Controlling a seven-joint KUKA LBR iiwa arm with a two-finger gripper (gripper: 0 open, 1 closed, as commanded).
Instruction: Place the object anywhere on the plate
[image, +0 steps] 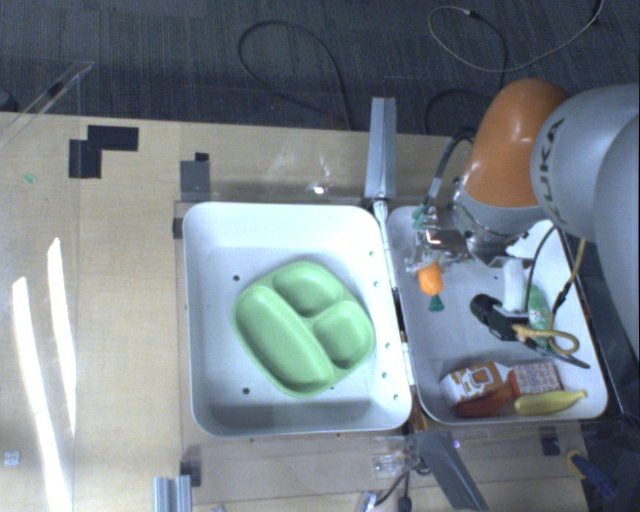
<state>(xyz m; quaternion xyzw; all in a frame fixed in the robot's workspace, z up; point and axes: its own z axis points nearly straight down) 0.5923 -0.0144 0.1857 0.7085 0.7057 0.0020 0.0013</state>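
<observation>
Apparently we are hovering the pincer in the right bin, and the small orange carrot-like object is sitting just below it; whether it is gripped, we cannot tell. It is looking light, smooth, perhaps slippery, so we are judging its thick middle best for holding. The green plate is waiting well left.

The grey arm reaches in from the right, its orange band above the wrist, with the tool pointing down, low over the right bin's upper-left part

The pincer is hanging over the right bin with a small orange object just below it; the green plate is lying in the left bin.
</observation>
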